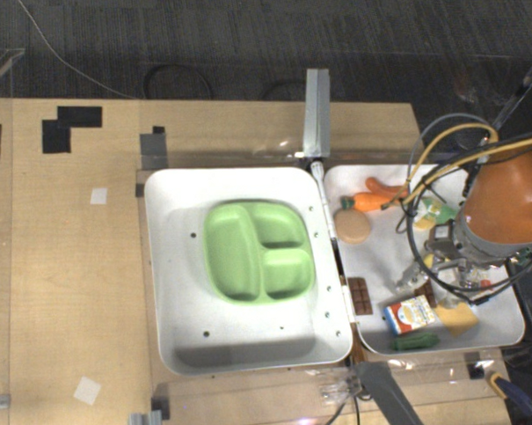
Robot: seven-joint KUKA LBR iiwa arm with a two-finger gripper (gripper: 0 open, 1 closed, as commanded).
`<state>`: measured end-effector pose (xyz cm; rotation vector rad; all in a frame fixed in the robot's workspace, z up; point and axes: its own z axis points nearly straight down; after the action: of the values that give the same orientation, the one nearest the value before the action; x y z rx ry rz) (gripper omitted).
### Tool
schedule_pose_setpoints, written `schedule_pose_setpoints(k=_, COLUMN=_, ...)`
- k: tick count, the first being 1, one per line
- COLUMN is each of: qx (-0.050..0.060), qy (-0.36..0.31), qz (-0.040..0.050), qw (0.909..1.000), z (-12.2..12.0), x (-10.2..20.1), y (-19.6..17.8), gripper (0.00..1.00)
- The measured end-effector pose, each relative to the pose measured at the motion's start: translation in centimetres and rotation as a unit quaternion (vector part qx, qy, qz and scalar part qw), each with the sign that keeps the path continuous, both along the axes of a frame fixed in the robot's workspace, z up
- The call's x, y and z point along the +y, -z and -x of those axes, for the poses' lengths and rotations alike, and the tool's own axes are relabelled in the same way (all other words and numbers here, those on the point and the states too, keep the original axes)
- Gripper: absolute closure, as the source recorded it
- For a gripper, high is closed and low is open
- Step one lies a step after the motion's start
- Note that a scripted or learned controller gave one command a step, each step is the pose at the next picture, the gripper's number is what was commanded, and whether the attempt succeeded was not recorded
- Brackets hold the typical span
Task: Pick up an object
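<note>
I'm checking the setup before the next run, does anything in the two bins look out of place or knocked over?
Nothing looks spilled or damaged. The green divided plastic tray sits slightly askew in the left white bin. In the right white bin, the small orange and white carton lies tilted on its side beside the dark green vegetable piece.

1. Pale green divided plate [255,250] in the white left bin [175,255].
2. In the white right bin [508,324]: orange carrot [374,200], tan round cookie [354,226], brown chocolate bar [361,295].
3. Orange-and-white carton [410,315], dark green vegetable [417,341], yellow cheese wedge [458,318].
</note>
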<state>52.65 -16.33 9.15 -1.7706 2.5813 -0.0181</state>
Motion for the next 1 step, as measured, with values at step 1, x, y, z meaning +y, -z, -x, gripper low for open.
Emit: schedule_pose_setpoints(k=1, qx=-0.005, qy=0.057, qz=-0.0005, qw=0.9984, z=3.23, x=2.09, y=-0.07, gripper=0.0)
